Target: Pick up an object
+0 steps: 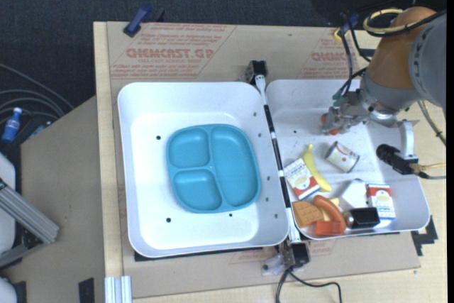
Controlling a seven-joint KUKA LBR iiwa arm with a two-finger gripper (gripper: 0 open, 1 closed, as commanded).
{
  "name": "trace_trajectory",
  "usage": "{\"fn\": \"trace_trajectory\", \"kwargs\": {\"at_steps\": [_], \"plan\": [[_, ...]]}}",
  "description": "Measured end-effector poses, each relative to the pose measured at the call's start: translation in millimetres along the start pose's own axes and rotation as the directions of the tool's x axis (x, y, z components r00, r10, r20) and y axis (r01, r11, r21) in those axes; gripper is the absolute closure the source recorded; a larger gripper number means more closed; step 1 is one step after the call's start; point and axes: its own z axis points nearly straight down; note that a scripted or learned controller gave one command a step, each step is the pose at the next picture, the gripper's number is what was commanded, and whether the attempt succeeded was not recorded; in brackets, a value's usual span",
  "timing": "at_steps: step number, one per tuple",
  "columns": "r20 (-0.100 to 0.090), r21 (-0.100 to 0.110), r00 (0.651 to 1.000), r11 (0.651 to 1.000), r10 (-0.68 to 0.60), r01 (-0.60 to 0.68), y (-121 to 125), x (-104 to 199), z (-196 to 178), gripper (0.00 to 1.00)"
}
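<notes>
Bins sit side by side on the table [106, 152]: the left bin [142, 223] carries a blue divided plate [213, 168] at its middle, and the right bin [298, 99] carries the small objects. Among them are a yellow banana [316, 168], a small can [341, 156] just right of it, a red and white carton [301, 178], a brown cookie [305, 212], a red sausage [332, 208], a black block [363, 217] and a small box [381, 199], all clustered in the lower part of that bin. At the upper right of the frame the arm [404, 60] reaches down, its hand [339, 119] low over the bin's upper area, above the can. Whether it is open or closed I cannot tell, and nothing is visibly in it.
</notes>
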Motion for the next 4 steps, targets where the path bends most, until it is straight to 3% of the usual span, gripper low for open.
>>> {"fn": "trace_trajectory", "kwargs": {"at_steps": [1, 3, 4], "plan": [[-0.001, 0.002, 1.0, 1.0, 0.0, 0.0, -3, 75, -115, 1.0], [-0.002, 0.007, 1.0, 1.0, 0.0, 0.0, -82, 202, -169, 1.0], [-0.001, 0.004, 1.0, 1.0, 0.0, 0.0, -73, 264, -161, 1.0]]}}
